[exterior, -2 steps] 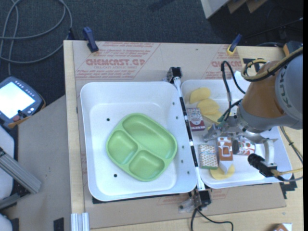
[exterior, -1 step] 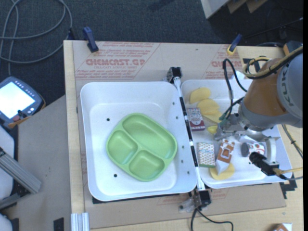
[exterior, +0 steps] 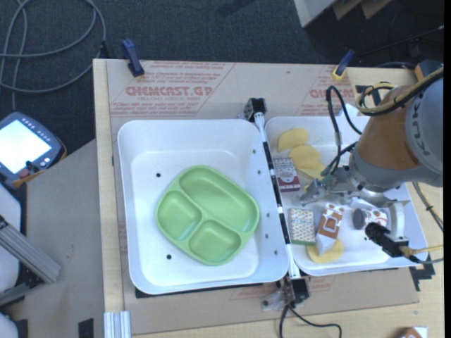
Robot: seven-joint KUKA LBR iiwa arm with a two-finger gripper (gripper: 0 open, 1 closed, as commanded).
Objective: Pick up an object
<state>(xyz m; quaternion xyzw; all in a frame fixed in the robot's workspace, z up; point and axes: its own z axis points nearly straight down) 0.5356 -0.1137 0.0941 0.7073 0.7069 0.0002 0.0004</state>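
The claw (exterior: 317, 187) hung low in the right bin (exterior: 416, 220) among small packets (exterior: 330, 224), its grip state impossible to tell, beside the green tray (exterior: 206, 214).

We see our arm (exterior: 409, 143) above the right bin (exterior: 416, 241): a broad orange band, grey rounded casing, and black and yellow cables looping beside it.

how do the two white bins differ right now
The left bin holds a single green divided plate; the right bin holds several small things, among them yellow pieces and small packets. The arm's gripper reaches into the right bin, not the left bin. Both are shallow, white and side by side.
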